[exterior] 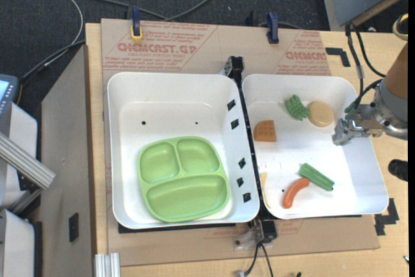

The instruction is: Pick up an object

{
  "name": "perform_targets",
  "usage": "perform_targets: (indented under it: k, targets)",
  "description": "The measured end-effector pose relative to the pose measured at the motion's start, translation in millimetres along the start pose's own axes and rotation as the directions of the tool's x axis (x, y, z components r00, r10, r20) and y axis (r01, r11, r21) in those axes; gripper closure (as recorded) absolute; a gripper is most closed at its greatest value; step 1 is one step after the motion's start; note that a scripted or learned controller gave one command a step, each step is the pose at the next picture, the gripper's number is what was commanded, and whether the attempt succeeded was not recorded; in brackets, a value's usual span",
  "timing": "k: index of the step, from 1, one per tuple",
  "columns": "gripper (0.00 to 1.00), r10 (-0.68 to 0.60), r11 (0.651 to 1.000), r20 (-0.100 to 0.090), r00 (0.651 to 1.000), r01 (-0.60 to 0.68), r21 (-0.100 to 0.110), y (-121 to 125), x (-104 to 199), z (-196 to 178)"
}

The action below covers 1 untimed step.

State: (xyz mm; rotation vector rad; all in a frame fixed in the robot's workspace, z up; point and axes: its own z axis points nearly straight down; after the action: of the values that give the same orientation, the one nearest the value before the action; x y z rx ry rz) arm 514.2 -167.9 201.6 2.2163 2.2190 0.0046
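Five pieces in right bin [363, 201] | gripper [342, 137] at its right wall, jaw state unreadable | nearest: tan bun [320, 113] touching green piece [296, 107] | risk: grabbing both, or clipping wall

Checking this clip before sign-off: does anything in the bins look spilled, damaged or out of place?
Nothing stands out. The green tray lies flat in the left bin; the toy foods lie loose in the right bin, near the hand.

- Both bins [130, 94] are white.
- The sectioned tray [184, 177] is light green.
- Toy food in the right-hand bin: a tan round piece [320, 113], orange-brown wedge [264, 132], orange-red sausage [296, 192] and two green pieces [296, 107].
- Cardboard [194, 42] carries red lettering.
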Motion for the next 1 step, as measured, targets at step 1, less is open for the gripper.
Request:
perform_targets:
  k: [1]
  targets:
    - [1.0,-0.001,1.0,0.0,1.0,0.001,-0.001,-7.8,2.9,-52.6]
